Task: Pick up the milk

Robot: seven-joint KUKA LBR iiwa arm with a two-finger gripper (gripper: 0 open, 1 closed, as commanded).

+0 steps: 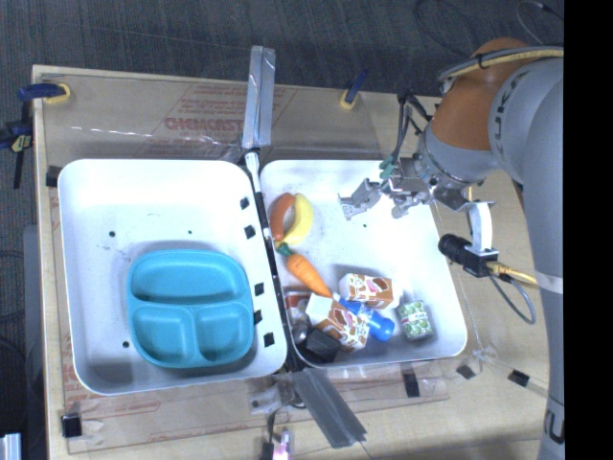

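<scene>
Milk: the carton (367, 289) lies on its side in the right bin (421, 247), toward the near end, patterned brown and white.
Milk's neighbours: a second patterned carton (347, 326) lies just in front of it, a blue bottle (372, 323) runs between and beside them, and a green can (415, 319) sits just to the right. A carrot (306, 271) lies close on the left, and a dark object (319, 346) rests at the near wall.
Crowding: the milk is hemmed in at its front and left; its far side faces bare white floor.
Open room: the far half of the right bin is mostly bare, apart from a banana (301, 218) and a reddish piece beside it against the divider.
Edges: the clutter packs toward the near wall and near corner of the right bin; the can lies near the right wall.
Gripper: the gripper (361, 199) hangs over the far, bare part of the right bin, well apart from the milk, reaching in from the right.
Jaws: nothing is seen between them; how far apart they stand cannot be told.
Left bin: the left bin (86, 218) holds a blue tray (192, 307) with three compartments, toward its near side.
</scene>
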